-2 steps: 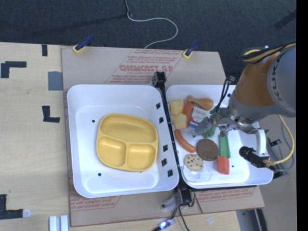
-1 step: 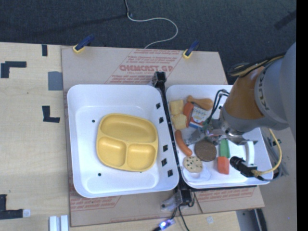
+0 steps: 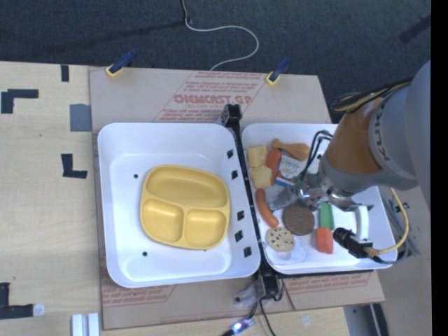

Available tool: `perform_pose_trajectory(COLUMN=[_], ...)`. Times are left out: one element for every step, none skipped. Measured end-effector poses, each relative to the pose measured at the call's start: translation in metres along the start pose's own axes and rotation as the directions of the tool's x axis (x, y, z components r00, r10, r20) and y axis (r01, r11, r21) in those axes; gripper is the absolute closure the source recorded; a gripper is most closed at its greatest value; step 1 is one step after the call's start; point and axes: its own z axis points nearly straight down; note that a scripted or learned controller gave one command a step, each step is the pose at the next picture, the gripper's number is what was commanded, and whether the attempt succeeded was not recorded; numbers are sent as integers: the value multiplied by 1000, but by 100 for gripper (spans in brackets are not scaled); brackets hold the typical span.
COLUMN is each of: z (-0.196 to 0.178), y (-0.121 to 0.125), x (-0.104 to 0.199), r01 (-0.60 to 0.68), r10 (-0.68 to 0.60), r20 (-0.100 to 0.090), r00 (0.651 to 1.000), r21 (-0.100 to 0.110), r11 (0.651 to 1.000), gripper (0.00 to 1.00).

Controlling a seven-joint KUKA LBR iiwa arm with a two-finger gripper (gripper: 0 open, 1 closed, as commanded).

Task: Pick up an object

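Note:
The right bin [image 3: 371,256] holds several toy foods. Among them are yellow cheese blocks [image 3: 257,155], a red sausage [image 3: 266,208], a chip cookie [image 3: 280,239], a brown patty [image 3: 299,220], a green piece [image 3: 326,216] and an orange-red piece [image 3: 323,241]. A white and red packet [image 3: 288,168] lies near the bin's back, with a tan bread piece [image 3: 295,148] behind it. My gripper [image 3: 302,194] is low in this bin. It is just above the patty and beside the packet, and the wrist hides its tips.
In the left bin [image 3: 119,152] lies a yellow divided plate [image 3: 185,206]. A black divider [image 3: 240,180] runs between the bins. The arm's grey and orange body [image 3: 364,149] covers the right bin's far right part. Cables [image 3: 371,247] loop over its front right corner.

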Motion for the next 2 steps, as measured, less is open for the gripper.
perform_pose_trajectory(z=[-10, -51], y=[0, 3], x=[0, 3], r01=[0, 1], r10=[0, -1], r20=[1, 0], r00=[1000, 1000], r21=[-1, -1], r11=[1000, 1000], gripper=[100, 100])
